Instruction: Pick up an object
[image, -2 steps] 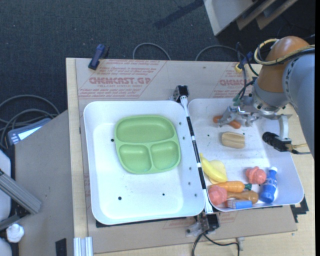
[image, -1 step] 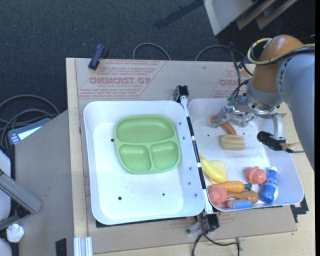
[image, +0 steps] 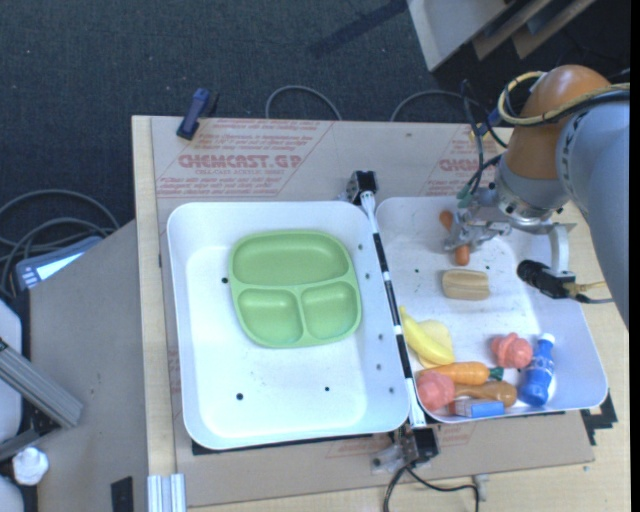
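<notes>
Seemingly picking at the far end, the gripper (image: 462, 238) hangs low in the right bin (image: 590, 352), fingers straddling a small orange piece (image: 461, 254); whether they clamp it I cannot tell. Open floor lies around it, while the other toys crowd the near rim.

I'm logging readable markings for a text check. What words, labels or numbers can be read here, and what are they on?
"CHEMCAST G P": large red print, repeated on the brown protective sheet covering the bench behind the left bin.
A second copy near the right bin is partly hidden by the arm.
The smaller red lines around the name are too blurred to read.
</notes>
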